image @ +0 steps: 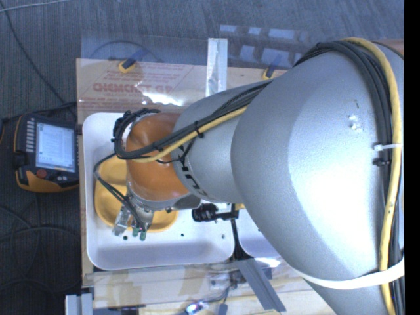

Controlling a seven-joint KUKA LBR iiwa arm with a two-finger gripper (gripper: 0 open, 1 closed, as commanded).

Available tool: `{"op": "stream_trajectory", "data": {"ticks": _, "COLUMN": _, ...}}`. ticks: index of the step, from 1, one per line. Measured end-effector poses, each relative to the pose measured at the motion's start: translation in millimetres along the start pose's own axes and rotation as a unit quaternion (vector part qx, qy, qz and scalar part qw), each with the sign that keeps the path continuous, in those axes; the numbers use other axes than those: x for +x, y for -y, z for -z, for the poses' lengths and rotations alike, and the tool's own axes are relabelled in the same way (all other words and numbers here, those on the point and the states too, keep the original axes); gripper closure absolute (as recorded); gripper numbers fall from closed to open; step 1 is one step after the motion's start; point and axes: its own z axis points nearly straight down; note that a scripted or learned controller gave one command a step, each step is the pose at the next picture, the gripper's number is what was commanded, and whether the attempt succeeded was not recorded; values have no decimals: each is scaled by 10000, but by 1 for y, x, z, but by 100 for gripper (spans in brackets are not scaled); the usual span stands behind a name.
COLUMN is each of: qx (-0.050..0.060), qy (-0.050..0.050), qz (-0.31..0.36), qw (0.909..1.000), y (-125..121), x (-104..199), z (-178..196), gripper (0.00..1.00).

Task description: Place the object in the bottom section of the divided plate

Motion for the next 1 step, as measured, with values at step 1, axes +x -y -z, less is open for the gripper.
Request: {"op": "stream_trajectory", "data": {"ticks": 1, "qx": 27, "qy": -104, "qz": 1010, "qw": 9948, "y": -45, "x": -113, "z": -15, "gripper": 100}}
